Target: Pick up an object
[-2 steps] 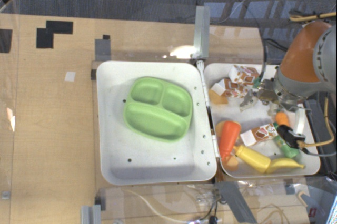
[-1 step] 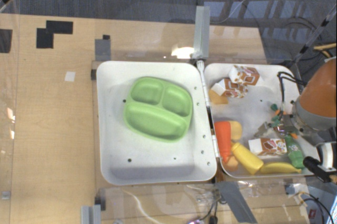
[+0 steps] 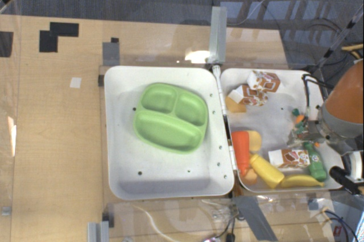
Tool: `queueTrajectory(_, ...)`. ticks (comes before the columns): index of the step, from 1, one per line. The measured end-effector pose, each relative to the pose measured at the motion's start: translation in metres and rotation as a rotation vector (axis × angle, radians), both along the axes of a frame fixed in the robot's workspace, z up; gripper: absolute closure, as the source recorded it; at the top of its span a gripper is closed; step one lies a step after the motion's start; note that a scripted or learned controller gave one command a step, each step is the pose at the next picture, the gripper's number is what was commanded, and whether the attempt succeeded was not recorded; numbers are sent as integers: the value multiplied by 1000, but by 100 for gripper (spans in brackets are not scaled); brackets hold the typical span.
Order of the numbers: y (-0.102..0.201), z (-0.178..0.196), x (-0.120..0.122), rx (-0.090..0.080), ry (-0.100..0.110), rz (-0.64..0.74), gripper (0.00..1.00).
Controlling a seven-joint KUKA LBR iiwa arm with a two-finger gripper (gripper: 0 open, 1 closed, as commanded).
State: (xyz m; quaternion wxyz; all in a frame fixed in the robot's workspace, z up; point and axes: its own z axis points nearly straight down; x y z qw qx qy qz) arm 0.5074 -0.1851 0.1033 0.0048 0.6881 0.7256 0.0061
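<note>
Right bin (image 3: pixel 267 190), arm low, gripper (image 3: pixel 301 134) nr bottle (image 3: pixel 315 162)

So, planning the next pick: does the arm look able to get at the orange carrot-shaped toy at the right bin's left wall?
Probably yes. The orange carrot-shaped toy lies uncovered on top, and the arm is already over the right bin. The bin wall and the yellow toy bottle touching it leave the jaws little room.

**Right bin's a pile of toy food**

Carrot (image 3: pixel 240 150) lies along the left wall, orange with a red end. Yellow bottle (image 3: pixel 266 170) sits tilted just beside it, touching the banana (image 3: pixel 300 181) at the front wall. Green bottle (image 3: pixel 315 162) stands near the right side. Two printed snack packs: one (image 3: pixel 259 87) up at the back, another (image 3: pixel 290 158) lying flat by the bottles.
</note>
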Motion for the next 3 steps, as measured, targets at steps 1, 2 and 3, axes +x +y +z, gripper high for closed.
queueTrajectory(1, 93, -13, 91, -2, 0, 16, 100)
queueTrajectory(2, 90, -13, 91, -5, 1, 12, 0)
queueTrajectory(3, 73, -15, 154, 4, 54, -12, 0)
